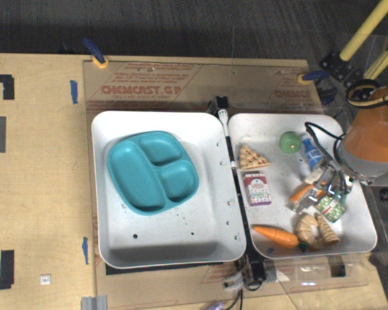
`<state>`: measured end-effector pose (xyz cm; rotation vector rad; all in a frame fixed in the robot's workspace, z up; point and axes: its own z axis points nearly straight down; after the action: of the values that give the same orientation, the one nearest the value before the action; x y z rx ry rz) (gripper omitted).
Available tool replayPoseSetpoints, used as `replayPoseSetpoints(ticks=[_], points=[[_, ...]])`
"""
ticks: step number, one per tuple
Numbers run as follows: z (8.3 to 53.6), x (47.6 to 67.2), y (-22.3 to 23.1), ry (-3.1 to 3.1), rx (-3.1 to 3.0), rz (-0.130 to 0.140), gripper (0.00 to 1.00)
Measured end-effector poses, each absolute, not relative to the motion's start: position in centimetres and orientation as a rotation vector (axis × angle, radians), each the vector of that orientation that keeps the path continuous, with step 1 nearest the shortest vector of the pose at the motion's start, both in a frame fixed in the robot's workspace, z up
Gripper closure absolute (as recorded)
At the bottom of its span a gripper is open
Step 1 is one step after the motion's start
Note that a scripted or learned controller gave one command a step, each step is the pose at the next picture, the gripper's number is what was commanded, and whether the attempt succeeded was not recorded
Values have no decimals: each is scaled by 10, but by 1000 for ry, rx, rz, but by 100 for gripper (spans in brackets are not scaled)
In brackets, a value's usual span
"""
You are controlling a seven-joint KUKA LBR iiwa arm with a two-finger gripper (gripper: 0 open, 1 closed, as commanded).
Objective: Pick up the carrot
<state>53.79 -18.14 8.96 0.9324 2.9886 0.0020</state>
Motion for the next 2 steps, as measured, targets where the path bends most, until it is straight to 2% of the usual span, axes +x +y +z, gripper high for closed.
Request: replayPoseSetpoints(ticks=[1, 2], points=[[90, 530, -138, 2773, 1450, 3, 0], [103, 534, -138, 2766, 1442, 9, 100]])
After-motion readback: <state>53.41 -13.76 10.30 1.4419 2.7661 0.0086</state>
